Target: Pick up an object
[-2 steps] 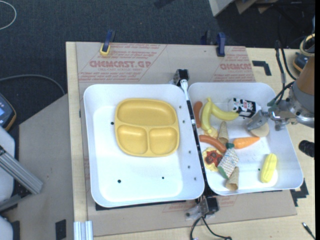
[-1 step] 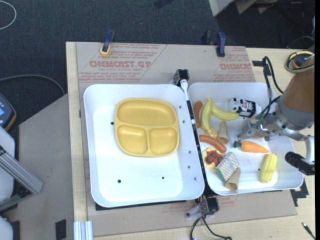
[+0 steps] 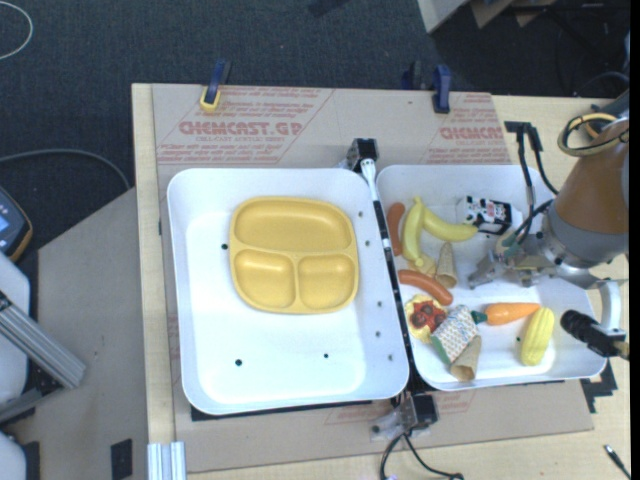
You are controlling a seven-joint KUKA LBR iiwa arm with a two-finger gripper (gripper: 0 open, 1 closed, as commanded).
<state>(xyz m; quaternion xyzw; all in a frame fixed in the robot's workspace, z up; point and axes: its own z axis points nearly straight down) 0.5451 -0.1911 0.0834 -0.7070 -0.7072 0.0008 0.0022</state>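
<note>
Two shallow white bins sit side by side on a flat brown board with red letters printed on it. The bins look like smooth, shiny plastic with rounded corners.

The left bin [image 3: 200,368] holds one thing: a yellow plate [image 3: 294,252]. The plate is smooth plastic with soft round corners. It has three sunken parts, one long one at the back and two smaller ones at the front.

The right bin [image 3: 580,370] holds a pile of toy food. A curved yellow banana [image 3: 440,225] lies near the back, with an orange-red sausage shape [image 3: 397,226] just beside it on the left. A red hot dog [image 3: 425,287] lies below them. A slice of pizza [image 3: 427,316] with red bits sits near the bin's left wall. Touching it is a cone [image 3: 459,340] with a criss-cross pattern. An orange carrot [image 3: 506,314] with a green end lies in the middle. Just beside it is a bumpy yellow corn cob [image 3: 537,335]. A small black and white toy [image 3: 487,211] sits at the back.

The arm [image 3: 592,208] comes in from the right, round and grey with an orange band. Its gripper [image 3: 510,258] is low inside the right bin, above the carrot and right of the banana. The metal parts there look tangled and dark, so whether it is released or clenched cannot be told. No toy can be seen in its grasp.
</note>
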